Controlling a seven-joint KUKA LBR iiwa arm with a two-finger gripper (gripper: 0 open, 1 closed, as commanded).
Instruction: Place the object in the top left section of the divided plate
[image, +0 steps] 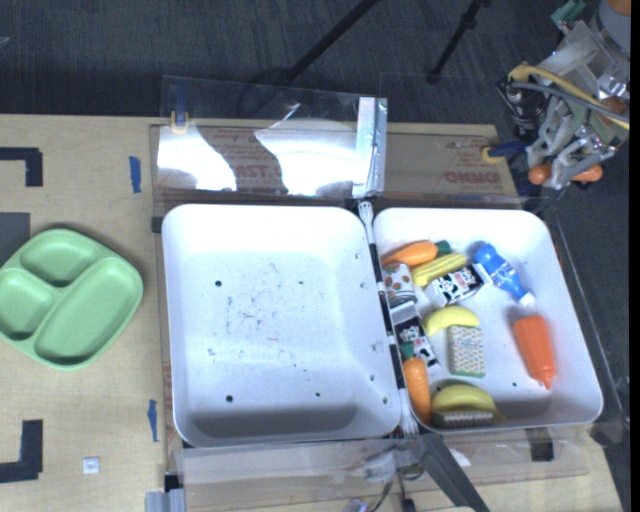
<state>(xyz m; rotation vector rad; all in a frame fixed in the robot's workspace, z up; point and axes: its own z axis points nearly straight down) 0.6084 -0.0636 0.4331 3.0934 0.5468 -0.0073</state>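
Note:
A green divided plate lies on the bench at the far left, outside the bins. It has two small sections on its upper left side and one large section on its lower right. My gripper hangs at the top right, beyond the far corner of the right bin, well apart from the plate. The right bin holds several toy foods: an orange carrot, a blue bottle, an orange bottle, a yellow banana and a milk carton.
The left bin sits between the plate and the right bin. A shiny clear panel stands behind the left bin. Black tape marks lie on the bench at the left. Tripod legs cross the dark floor at the top.

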